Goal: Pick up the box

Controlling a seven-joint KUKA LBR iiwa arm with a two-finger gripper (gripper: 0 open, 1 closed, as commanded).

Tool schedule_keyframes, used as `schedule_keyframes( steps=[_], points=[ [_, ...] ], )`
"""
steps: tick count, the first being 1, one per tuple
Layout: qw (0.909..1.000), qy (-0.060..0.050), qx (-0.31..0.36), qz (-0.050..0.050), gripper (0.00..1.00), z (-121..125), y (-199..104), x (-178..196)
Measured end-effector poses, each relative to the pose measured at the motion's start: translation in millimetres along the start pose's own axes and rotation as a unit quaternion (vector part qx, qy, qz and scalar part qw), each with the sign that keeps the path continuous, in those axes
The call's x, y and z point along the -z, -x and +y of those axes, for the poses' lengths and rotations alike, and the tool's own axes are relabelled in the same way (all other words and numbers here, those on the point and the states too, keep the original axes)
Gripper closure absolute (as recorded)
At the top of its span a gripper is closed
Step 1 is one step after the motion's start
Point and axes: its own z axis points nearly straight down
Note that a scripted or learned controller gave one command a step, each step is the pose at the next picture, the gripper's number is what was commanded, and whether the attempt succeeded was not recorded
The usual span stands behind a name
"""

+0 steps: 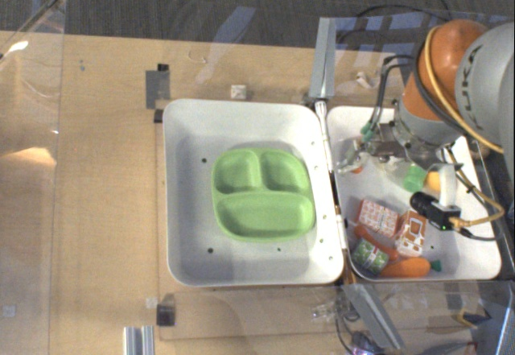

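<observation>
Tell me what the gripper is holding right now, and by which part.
It cannot be told. The gripper sits over the right white bin, apart from the small red-patterned box lying lower in that bin.

Arm (pixel 471 63) enters from 3 o'clock, orange band above wrist at upper right. Wrist angled down toward 8 o'clock; end effector (pixel 360 156) low, its metal tip pointing toward 9 o'clock.
</observation>
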Motion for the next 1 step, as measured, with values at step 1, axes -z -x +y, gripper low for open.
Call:
schedule_keyframes(
  steps=[1],
  points=[
    [0.9998, 0.005, -0.021, -0.001, 0.00, -64.9, 29.2, -88.0]
  ],
)
